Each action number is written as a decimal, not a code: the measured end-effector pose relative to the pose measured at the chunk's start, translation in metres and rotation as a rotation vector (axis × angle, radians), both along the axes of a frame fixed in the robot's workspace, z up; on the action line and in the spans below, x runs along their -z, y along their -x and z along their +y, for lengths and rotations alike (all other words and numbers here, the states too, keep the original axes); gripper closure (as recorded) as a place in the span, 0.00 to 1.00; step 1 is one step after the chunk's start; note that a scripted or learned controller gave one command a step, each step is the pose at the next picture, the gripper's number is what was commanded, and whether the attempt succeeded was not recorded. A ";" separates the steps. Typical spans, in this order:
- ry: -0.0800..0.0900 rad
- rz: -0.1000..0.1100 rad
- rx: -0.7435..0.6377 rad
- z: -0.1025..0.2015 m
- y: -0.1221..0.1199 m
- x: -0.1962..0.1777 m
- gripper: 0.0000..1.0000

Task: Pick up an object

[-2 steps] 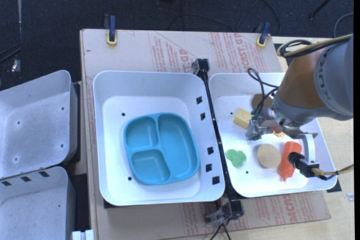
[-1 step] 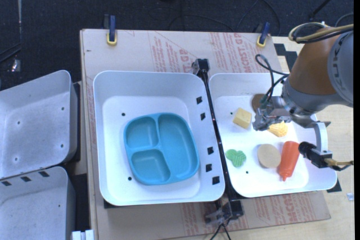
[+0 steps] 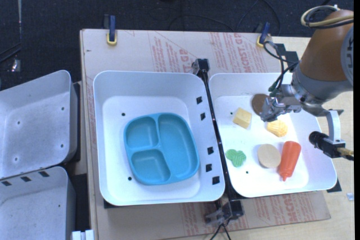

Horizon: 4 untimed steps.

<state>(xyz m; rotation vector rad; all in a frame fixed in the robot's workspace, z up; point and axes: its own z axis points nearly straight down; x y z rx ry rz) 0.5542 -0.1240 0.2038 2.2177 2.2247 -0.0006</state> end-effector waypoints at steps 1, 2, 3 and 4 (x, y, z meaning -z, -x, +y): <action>-0.003 0.004 -0.005 0.055 -0.012 0.006 1.00; -0.002 0.004 -0.005 0.106 -0.031 0.012 1.00; -0.002 0.003 -0.005 0.148 -0.056 0.002 1.00; -0.002 0.003 -0.006 0.206 -0.068 -0.002 1.00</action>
